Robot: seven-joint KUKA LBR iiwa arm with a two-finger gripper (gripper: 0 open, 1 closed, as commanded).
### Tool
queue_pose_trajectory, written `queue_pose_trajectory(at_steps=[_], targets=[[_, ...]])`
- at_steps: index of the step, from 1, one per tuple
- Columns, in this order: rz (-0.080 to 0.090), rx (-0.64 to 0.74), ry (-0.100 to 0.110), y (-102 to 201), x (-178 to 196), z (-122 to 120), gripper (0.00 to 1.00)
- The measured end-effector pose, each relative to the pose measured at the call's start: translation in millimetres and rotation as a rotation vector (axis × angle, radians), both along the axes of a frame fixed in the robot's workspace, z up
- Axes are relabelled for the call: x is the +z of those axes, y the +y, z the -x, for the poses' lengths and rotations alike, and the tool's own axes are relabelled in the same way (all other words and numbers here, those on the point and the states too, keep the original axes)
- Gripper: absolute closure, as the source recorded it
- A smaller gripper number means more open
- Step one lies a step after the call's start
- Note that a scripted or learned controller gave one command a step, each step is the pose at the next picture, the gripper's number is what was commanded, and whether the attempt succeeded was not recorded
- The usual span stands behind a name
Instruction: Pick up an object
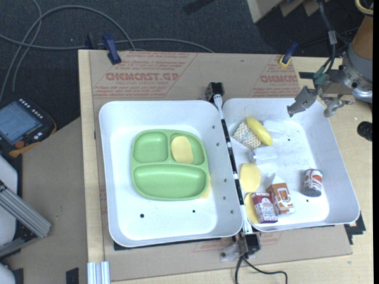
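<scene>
My gripper (312,106) hangs over the far right corner of the right bin (337,158), open, with nothing between its fingers (299,103). Below and left of it lie a yellow banana-shaped toy (259,131) and a pale waffle-patterned piece (244,135). Further toward the front sit a clear white block (264,155), a yellow lemon-like piece (250,176), two red-brown packets (265,208) (282,197) and a small can (312,181). All of them are apart from the gripper.
The left bin (118,206) holds a green divided plate (170,164) with a yellow piece (182,149) in its far right compartment. A black divider rail (228,152) runs between the bins. A handheld pendant (21,123) lies off the bench at left.
</scene>
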State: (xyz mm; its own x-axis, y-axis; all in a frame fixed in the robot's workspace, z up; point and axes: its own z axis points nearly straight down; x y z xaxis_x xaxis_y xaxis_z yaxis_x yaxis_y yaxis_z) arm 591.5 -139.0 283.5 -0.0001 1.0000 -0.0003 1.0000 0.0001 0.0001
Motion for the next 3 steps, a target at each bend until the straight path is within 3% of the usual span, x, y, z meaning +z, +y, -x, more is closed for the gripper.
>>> queue_pose_trajectory(at_steps=[1,2,3], targets=[[-0.001,0.001,0.002,54,-93,-32,0.0],[0.004,0.001,-0.015,37,-182,-64,0.0],[0.002,0.001,-0.02,38,-170,-66,1.0]])
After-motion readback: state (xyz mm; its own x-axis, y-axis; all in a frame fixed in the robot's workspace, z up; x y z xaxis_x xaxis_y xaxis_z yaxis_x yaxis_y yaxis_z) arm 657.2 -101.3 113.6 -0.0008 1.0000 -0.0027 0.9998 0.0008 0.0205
